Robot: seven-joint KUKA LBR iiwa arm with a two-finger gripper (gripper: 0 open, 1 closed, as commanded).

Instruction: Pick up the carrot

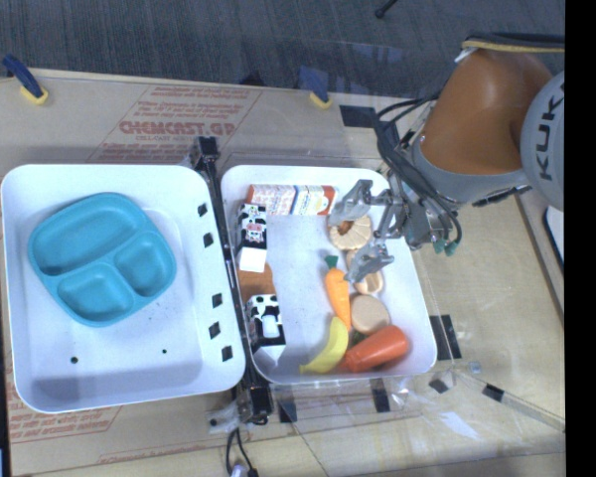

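Arm (pixel 497 117): large rounded housing, grey, with broad orange band (pixel 482 107) across the upper part (smooth, glossy finish). Black lettering "KU" on pale grey casing at far right edge, partly cut off. Black cables (pixel 402 132) looped along the left side of the housing, running toward the wrist. Wrist section dark grey to black, with small connectors and one greenish fitting near its outer side. Jaws (pixel 363 229): bare silver-grey metal, two angular fingers with jointed links and visible pivot points. Screws too small to make out.
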